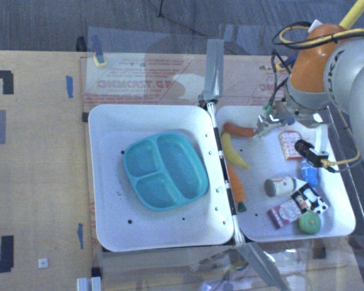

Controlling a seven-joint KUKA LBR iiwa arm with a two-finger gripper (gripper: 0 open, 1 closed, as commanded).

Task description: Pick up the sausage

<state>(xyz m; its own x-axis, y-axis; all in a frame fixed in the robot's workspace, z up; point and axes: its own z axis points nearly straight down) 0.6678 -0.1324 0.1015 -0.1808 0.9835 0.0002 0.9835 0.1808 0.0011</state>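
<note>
Sausage (238, 130) lies in the right bin (346, 223), up in the far left corner, stretched crosswise with its right end reaching towards my gripper (266, 122). The gripper sits low over that corner, right at the sausage's right tip. From this camera I cannot tell whether it is apart or together, or whether it touches the sausage at all. Nothing I see shows the sausage lifted; it looks flat on the bin floor.

Just on the near side of the sausage, a banana (233, 151) curves along the bin's left wall. Below it a carrot (235, 187) runs down the same wall, its dark green end nearest the camera. To the right of the gripper I see a pink-and-white packet (289, 145). Mid-bin a pale can (280, 185) lies on its side, with a small blue item (309, 175) just beside it to the right. Nearer the front edge are a black-and-white packet (309, 199), a pink pouch (283, 213) and a green round thing (310, 223), close together in the near right corner.

The left bin (103, 223) holds a blue divided plate (165, 170) with three compartments, sitting about mid-bin, well apart from the gripper.
</note>
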